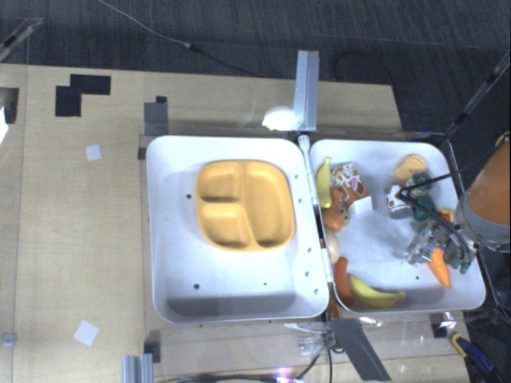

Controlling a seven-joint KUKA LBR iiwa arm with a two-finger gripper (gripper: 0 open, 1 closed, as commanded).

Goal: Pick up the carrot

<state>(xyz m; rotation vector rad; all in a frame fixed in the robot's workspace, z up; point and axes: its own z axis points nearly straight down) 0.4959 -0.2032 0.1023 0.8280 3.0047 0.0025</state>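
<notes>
The carrot [440, 271] is a short orange piece lying in the right bin [375, 238], close to its right wall. My gripper [425, 250] hangs low over the bin just to the carrot's upper left, with its tip touching or almost touching the carrot's top end. The grey arm with its orange band [487, 202] comes in from the right edge above it. Cables and the gripper body hide the carrot's upper end, so I can't make out a grasp.
In the right bin lie a yellow banana [375, 294], a red-orange item [342, 274], a green-yellow banana [322, 182], a patterned packet [349, 183], a small can [397, 200] and a tan bread piece [410, 166]. The left bin [172, 278] holds a yellow divided plate [243, 204].
</notes>
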